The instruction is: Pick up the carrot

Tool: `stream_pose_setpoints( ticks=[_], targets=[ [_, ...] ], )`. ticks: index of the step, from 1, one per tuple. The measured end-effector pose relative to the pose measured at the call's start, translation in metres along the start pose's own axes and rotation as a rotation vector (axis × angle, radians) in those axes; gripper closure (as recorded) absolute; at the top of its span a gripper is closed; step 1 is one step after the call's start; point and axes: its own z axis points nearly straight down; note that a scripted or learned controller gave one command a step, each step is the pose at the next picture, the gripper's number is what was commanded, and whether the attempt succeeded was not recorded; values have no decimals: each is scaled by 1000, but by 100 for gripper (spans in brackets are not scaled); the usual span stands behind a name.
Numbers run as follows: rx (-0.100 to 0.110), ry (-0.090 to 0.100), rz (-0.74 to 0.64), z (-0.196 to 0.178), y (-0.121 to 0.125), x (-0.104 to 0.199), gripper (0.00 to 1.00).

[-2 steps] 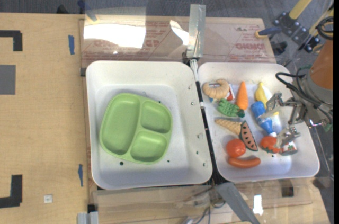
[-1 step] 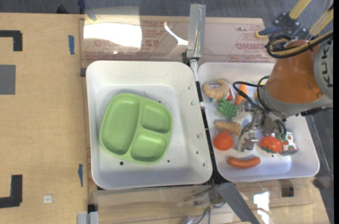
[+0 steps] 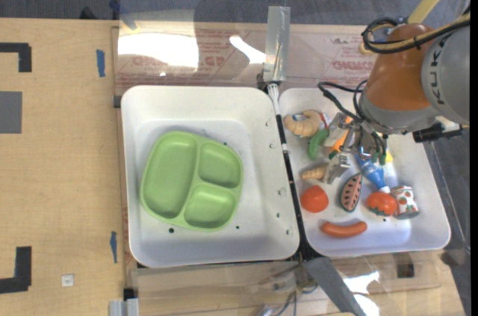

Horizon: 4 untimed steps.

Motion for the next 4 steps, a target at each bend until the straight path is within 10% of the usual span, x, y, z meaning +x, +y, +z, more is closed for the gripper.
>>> stream_pose_setpoints(
  ticks=[1,2,3,4],
  targets=[
    [0,-28,-1,-14,2,-7,100],
    [0,-22,-1,-12,2,-5,0],
    [-2,-14,173,0,14,3,0],
    [-4,-30,170,-14,16,-2,100]
  ],
)
